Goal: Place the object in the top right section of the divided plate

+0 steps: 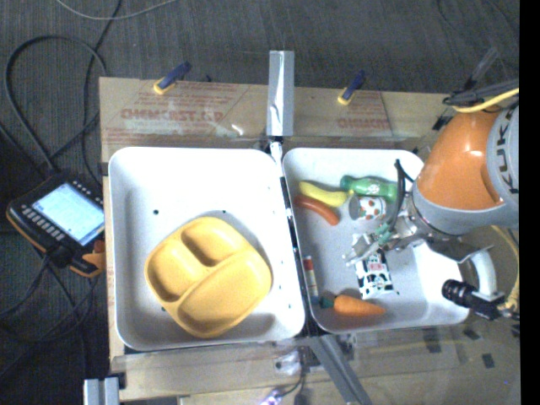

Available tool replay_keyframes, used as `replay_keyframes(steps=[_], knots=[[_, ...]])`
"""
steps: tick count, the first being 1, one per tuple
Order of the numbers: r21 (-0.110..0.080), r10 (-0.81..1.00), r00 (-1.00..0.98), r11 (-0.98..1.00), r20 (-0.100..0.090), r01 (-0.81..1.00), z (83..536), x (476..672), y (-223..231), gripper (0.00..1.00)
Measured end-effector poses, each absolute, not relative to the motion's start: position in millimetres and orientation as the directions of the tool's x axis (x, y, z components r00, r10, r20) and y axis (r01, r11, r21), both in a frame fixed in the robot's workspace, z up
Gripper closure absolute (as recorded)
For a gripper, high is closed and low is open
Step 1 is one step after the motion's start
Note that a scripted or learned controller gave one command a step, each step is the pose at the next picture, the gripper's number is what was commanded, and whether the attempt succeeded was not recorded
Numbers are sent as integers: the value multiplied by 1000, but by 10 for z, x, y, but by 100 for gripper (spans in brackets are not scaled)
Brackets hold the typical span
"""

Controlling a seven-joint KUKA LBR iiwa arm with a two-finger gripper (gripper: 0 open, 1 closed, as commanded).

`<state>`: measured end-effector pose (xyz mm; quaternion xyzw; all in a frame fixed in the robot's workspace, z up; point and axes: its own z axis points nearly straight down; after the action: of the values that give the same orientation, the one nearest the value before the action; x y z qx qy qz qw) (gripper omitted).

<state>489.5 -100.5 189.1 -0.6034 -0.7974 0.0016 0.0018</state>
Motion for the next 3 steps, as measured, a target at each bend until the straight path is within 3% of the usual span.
replay_keyframes(steps=[1, 2, 3], knots=[[-5, 944, -331, 331, 2, 944, 1027, 4953, -1051, 100], [-3, 873, -488, 488, 2, 873, 1820, 5019, -502, 100], [-4, 871, -492, 492, 2, 871, 1843, 4987, -216, 100]])
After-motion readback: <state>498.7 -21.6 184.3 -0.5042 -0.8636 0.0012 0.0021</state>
